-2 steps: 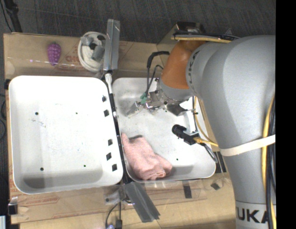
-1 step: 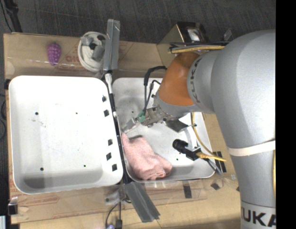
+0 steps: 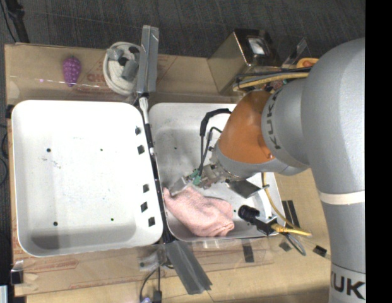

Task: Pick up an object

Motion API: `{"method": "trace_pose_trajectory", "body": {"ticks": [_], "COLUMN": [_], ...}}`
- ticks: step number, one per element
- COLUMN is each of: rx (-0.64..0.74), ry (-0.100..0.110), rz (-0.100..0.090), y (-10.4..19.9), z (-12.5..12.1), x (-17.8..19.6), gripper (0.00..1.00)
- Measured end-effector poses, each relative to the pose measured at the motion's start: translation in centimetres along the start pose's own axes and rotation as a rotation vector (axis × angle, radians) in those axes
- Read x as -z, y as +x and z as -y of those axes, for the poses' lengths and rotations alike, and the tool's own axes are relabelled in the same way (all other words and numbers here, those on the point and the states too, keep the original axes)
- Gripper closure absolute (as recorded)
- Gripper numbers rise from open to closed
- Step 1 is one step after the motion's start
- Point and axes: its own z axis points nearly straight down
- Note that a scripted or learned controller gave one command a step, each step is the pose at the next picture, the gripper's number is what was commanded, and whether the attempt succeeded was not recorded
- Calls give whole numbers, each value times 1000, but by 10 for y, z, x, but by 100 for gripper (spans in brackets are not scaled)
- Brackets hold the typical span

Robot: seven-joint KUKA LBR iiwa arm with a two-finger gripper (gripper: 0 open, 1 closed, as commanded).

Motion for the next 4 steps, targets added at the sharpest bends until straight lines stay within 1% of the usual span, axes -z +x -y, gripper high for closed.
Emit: {"method": "trace_pose_trajectory", "body": {"ticks": [1, 2, 3, 4], "rx": [4, -391, -391, -367], "ry": [1, -2, -1, 3], "rz": [0, 0, 0, -1], "y": [0, 45, 45, -13], "z": [0, -42, -42, -47], "x": [9, 101, 101, 32], "gripper": [100, 100, 0, 0]}}
